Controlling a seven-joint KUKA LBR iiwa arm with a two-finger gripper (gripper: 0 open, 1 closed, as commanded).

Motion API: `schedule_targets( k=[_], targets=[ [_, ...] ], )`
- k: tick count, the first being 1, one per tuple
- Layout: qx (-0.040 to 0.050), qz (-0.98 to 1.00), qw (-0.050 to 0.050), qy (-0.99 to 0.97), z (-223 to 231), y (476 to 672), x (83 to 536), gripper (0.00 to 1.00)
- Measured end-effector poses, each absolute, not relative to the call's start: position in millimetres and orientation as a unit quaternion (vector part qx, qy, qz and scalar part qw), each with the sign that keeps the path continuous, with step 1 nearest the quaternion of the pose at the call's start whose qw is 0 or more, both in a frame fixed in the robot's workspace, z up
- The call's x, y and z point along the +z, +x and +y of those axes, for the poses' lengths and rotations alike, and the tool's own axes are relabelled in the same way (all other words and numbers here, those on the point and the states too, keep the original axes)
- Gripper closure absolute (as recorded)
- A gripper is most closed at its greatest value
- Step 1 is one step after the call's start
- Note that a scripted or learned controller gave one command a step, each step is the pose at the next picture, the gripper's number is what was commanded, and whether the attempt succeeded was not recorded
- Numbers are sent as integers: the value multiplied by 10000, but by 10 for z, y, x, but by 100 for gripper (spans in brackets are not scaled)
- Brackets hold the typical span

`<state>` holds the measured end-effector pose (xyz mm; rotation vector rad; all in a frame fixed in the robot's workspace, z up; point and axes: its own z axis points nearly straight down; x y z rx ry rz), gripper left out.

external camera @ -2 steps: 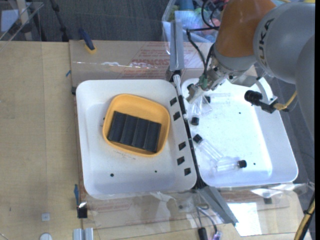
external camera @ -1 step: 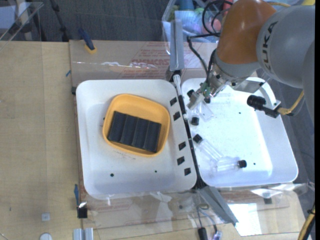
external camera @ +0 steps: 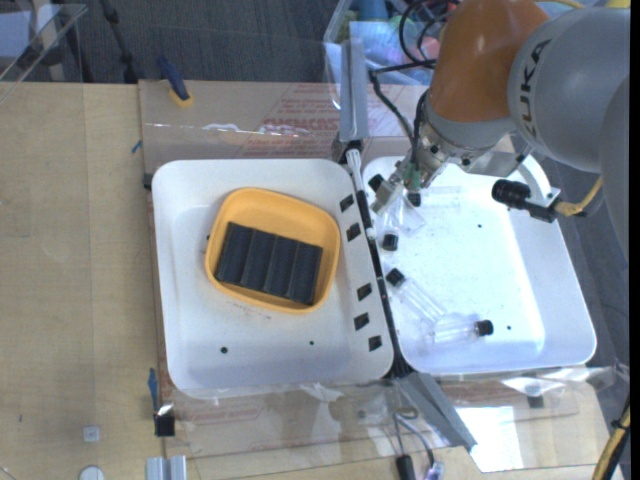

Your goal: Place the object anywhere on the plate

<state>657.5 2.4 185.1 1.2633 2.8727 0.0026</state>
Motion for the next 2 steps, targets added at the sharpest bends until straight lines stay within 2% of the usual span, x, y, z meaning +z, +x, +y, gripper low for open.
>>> schedule_targets(
  k=[1, 2],
  targets=[
    [5, 9380, -1, 3467, 194, 6461, 1851, 100],
    [6, 9379, 0, 3469, 190, 6462, 1852, 0]
  ],
)
